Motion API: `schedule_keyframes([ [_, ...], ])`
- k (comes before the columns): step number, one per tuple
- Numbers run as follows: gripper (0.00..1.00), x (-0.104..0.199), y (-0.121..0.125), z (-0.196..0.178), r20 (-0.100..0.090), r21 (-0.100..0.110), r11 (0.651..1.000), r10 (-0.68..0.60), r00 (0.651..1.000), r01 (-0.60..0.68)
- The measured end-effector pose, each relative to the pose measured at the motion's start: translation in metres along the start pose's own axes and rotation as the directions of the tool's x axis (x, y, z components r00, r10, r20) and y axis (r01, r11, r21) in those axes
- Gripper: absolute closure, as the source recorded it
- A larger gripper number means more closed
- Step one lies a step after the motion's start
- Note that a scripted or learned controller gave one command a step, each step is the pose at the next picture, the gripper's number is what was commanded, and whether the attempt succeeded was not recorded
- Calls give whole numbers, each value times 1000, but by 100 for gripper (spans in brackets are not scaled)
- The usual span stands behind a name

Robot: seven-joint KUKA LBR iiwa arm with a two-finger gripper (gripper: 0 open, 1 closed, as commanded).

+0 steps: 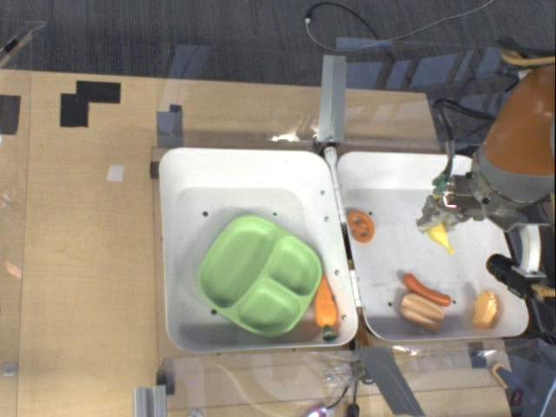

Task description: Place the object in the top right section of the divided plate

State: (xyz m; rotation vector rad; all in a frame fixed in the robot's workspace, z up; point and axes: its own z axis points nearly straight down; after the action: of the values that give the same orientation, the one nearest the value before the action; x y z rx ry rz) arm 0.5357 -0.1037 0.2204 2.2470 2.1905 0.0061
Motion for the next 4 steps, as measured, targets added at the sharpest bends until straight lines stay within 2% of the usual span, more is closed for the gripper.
schedule_keyframes([
  [1,100,78,27,-103,0,1,990,141,990,-141],
  [2,100,79,28,-114,2,-1,991,131,991,-131],
  [3,0,79,28,-114,1,-1,991,131,991,-131],
  [4,0,80,116,11,2,4,986,168,986,-168],
])
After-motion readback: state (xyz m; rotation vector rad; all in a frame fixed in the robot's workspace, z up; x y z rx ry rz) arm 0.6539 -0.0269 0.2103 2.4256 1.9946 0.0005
